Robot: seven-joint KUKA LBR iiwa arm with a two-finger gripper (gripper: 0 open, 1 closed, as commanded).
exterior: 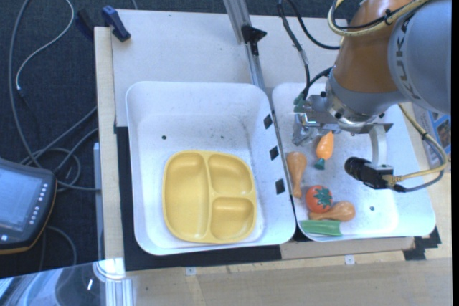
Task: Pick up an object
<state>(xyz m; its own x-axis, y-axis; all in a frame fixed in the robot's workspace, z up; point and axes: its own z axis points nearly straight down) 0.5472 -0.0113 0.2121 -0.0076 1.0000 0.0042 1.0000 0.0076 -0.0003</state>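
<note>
**Arm over the right bin's toy food**

Two matte white bins: the left bin (143, 111) holds one glossy yellow three-compartment tray (210, 195). In the right bin (409, 215) lie one tomato (318, 197), two tapered orange carrots (296, 170), one green pod (321, 228). Gripper (310, 127) above them; finger state indiscernible.

"KUKA" lettering on the arm (419, 46)

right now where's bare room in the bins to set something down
Left bin: the white floor above the yellow tray, up to the far wall. Right bin: a small patch near the right corner. Crowded: its left side, with carrot, tomato, green pod and gripper.
</note>
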